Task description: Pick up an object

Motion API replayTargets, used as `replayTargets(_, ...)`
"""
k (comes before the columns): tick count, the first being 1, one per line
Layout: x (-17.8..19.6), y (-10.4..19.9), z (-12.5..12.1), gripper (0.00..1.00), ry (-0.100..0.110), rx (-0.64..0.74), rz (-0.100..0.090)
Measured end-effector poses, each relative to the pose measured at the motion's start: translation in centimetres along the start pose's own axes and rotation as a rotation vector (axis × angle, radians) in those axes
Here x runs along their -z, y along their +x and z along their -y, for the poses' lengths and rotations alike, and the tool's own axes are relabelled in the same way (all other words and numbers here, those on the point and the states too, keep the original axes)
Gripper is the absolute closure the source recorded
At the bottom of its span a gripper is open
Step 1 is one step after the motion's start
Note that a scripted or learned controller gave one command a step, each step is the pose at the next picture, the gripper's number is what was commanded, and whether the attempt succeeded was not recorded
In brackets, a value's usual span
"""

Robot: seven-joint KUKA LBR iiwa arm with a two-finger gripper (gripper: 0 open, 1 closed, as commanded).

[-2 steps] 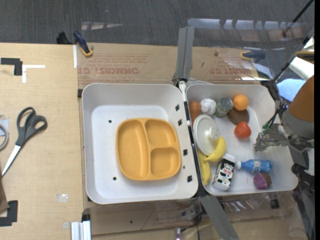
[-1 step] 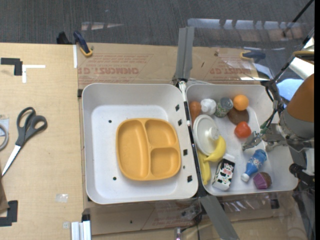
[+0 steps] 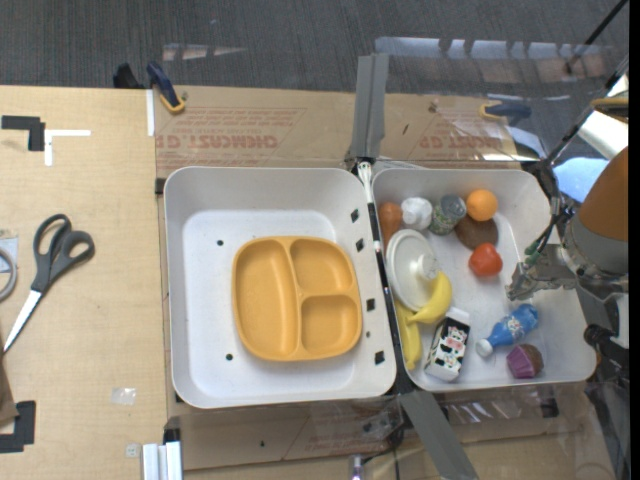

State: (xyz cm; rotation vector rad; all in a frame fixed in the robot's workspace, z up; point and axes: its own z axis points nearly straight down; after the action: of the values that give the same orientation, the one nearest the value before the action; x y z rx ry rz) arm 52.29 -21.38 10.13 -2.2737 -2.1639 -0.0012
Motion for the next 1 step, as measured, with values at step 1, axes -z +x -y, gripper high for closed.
replayTargets(1, -0.04, 0.24, -0.03, 0.00, 0.000, 0.002, -0.003)
